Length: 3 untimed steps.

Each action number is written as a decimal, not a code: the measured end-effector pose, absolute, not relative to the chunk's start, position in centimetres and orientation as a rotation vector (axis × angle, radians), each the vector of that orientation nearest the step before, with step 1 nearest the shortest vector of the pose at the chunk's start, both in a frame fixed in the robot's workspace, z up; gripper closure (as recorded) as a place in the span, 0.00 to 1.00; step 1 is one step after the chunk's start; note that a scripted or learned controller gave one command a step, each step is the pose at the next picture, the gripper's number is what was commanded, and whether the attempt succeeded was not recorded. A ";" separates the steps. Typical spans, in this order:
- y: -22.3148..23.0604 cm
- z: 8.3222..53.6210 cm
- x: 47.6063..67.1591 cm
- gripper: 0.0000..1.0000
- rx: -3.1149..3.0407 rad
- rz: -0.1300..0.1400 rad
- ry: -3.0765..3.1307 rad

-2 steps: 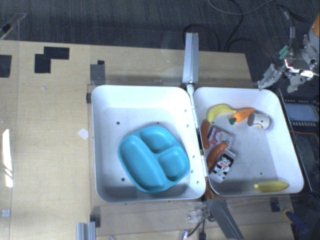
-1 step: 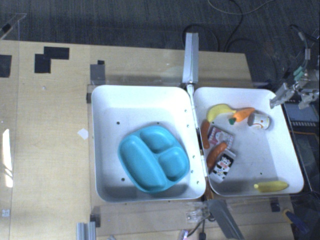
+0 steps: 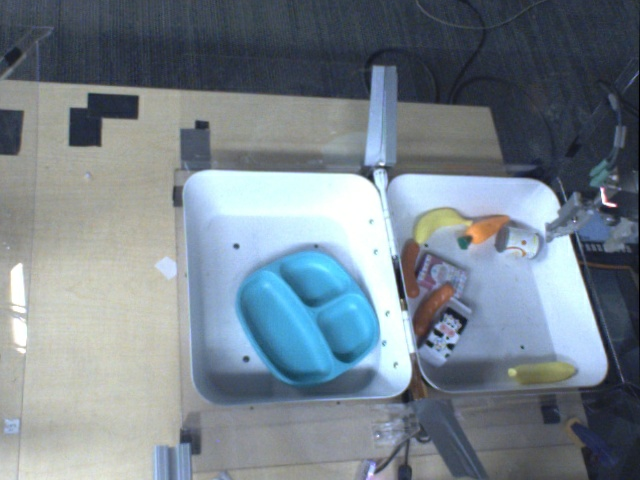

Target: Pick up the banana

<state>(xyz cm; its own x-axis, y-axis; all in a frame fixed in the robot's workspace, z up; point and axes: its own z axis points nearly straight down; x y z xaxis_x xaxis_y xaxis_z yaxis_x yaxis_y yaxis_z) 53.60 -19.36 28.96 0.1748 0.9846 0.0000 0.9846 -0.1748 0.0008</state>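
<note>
From my seat, the right bin (image 3: 590, 313) holds the clutter while the left bin (image 3: 215, 268) carries only a blue divided tray (image 3: 308, 315). The banana (image 3: 542, 372) lies flat near the right bin's front wall, well apart from the other items. The gripper (image 3: 580, 213) sits at that bin's far right rim; I cannot tell its state, so I'd descend squarely across the banana's width.
</note>
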 end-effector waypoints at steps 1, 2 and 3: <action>-19.9 25.2 49.2 0.00 2.484 -0.004 1.930; -19.2 15.6 48.8 0.00 2.276 0.000 2.169; -16.9 10.2 48.7 0.00 2.544 -0.002 1.850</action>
